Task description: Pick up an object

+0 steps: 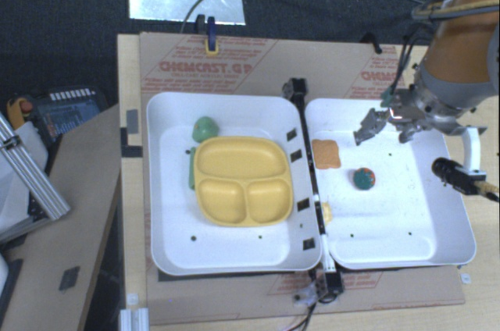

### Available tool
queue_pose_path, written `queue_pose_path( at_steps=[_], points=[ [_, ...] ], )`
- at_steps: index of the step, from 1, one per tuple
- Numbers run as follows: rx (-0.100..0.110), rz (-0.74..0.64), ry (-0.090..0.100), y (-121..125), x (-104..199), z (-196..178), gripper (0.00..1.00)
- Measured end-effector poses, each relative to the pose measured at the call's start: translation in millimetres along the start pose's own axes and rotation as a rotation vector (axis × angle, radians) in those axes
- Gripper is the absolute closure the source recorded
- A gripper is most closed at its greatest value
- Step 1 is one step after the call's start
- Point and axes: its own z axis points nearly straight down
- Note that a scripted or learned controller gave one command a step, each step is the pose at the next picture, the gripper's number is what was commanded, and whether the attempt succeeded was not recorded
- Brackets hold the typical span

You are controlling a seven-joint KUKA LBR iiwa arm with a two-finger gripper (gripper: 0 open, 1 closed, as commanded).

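Hovering over the upper part of the right bin [449, 243], the pincer [388, 126] has its two dark fingers spread apart, one tip reaching left, the other nearer the wrist. Nothing sits between them and they look clear of the bin floor, though the slant of the view makes height hard to judge. Step in hand: approach, no grasp yet.

Nearest candidates lie below and left of the tips: a small round teal and red ball [364, 179] on bare white floor, and a flat orange square piece [326, 154] close to the divider wall. The ball looks the better pick, since it stands proud and has room all round; the flat piece would likely slip under the fingers. To do it well, centre the spread tips over the ball, come straight down, then close without nudging it, as it may roll.

Left bin [168, 243] holds a yellow divided tray [241, 181] with a green object [205, 128] at its upper left edge.
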Motion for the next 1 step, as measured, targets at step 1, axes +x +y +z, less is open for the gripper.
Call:
queue_pose_path(
  at_steps=[1],
  points=[
    [-0.012,-0.002,-0.001,2.1,0.0,-6.0,0.00]
  ],
)
